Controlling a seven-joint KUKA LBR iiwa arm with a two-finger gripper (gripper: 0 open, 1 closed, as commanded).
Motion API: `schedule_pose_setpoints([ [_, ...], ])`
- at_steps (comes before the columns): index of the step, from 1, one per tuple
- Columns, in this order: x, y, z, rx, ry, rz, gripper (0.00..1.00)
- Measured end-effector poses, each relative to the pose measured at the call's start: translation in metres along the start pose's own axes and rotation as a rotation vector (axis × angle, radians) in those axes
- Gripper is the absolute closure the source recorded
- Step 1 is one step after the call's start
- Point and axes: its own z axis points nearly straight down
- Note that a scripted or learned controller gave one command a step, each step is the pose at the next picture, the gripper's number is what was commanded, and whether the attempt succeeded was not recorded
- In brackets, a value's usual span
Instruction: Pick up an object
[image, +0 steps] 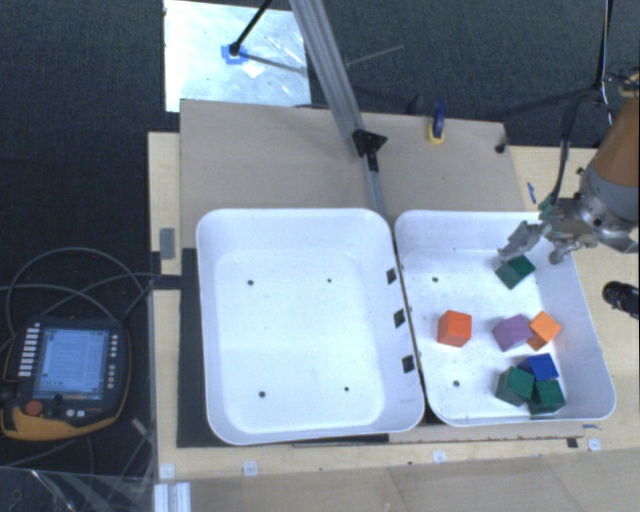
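Observation:
My gripper (537, 245) hovers over the back right part of the right bin (470, 415), its two fingers spread open with nothing between them. A dark green block (515, 271) lies on the bin floor just in front of the left finger (518, 241), close to it but not gripped. Further forward in the same bin are a red-orange cube (454, 328), a purple cube (511, 332) and an orange cube (545, 327). A blue cube (543, 366) and two green cubes (518, 383) (547, 397) huddle in the front right corner.
The left bin (215, 300) stands beside the right one, sharing a middle wall with black clips (399, 317). A slanted metal pole (335, 75) crosses the back of the bench. A teach pendant (65, 375) lies on the floor at left.

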Motion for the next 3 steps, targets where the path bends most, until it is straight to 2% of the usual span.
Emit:
schedule_pose_setpoints([
  [1,0.000,0.000,0.000,0.000,0.000,0.000,0.00],
  [3,0.003,-0.006,0.092,0.004,0.001,0.003,0.00],
])
